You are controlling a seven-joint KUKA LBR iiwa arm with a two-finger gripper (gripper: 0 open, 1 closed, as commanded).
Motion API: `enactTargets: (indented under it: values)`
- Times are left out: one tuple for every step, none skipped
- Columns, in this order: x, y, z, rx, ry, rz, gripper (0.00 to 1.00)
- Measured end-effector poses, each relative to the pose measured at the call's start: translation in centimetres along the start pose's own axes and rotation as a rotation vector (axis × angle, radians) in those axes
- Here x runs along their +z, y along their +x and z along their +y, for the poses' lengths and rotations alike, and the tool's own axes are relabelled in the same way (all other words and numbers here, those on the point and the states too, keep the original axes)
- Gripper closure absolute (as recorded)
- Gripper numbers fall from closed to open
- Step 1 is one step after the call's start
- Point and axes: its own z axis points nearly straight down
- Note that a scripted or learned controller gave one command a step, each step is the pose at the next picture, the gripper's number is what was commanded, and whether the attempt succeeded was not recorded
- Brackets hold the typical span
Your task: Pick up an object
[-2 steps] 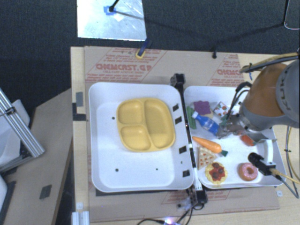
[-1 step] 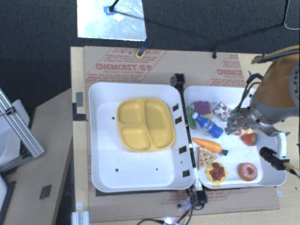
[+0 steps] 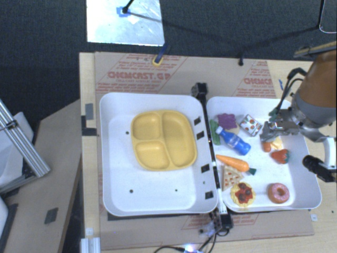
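The arm comes in from the right and its end effector (image 3: pixel 271 130) hangs low over the right bin (image 3: pixel 310 186), just above a small orange piece (image 3: pixel 267 146) and a pale yellow bit (image 3: pixel 276 143). From where I stand I cannot tell how it is set, nor whether anything is caught in it.

Any toy in that bin would do. Near the end effector lie a strawberry (image 3: pixel 281 155) and a white dice-like block (image 3: pixel 250 125); further left are a blue bottle (image 3: pixel 234 141), a purple piece (image 3: pixel 227 120) and a green one (image 3: pixel 214 129). Nearer me sit a carrot (image 3: pixel 233 163), a waffle slice (image 3: pixel 230 177), a little pizza (image 3: pixel 243 193) and a pink donut (image 3: pixel 278 193). The left bin (image 3: pixel 116 194) carries a yellow divided plate (image 3: pixel 163 140).

To do this well, I'd say it should settle on one item with room around it, probably the orange piece or the strawberry, come straight down centred on it, and close before lifting slowly. The pieces crowd each other there, so a skewed approach could nudge a neighbour.

The brown sheet on the desk (image 3: pixel 87 157) reads "CHEMCAST GP" in red (image 3: pixel 139 75), repeated at far right.
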Motion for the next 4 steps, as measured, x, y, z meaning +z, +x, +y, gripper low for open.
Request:
enactTargets:
  values:
    - [-0.4,0.0,0.1,0.001,0.005,0.001,1.00]
    - [-1.3,5.6,-1.6,-0.004,0.007,0.004,1.00]
    - [-1.3,11.1,-1.9,-0.006,0.007,0.004,1.00]
    - [-0.1,15.7,-3.0,-0.004,0.008,0.004,1.00]
